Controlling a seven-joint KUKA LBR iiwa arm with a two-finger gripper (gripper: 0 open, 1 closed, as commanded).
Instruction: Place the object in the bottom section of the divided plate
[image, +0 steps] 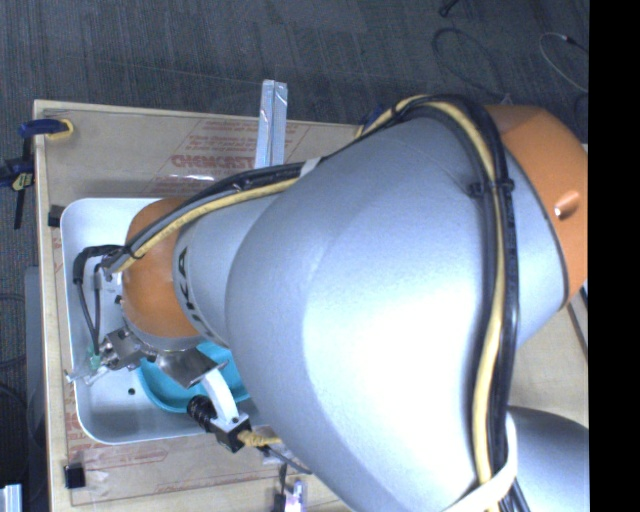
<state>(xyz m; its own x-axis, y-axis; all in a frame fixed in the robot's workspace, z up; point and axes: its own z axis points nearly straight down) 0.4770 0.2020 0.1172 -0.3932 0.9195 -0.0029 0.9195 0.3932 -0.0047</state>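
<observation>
Low, the arm (400, 300) hides the blue plate (165, 388); claw (100, 362) state unclear.

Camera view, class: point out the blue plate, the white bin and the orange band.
blue plate (178, 392): camera view, its lower-left rim.
white bin (88, 222): camera view, its upper-left floor.
orange band (160, 290): camera view, its left face.

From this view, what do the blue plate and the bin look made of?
Blue plate: likely plastic, uniform bright cyan with a slight sheen; mostly hidden under the arm. White bin: looks like moulded plastic, smooth matte white with rounded corners, though painted metal can't be ruled out.
</observation>
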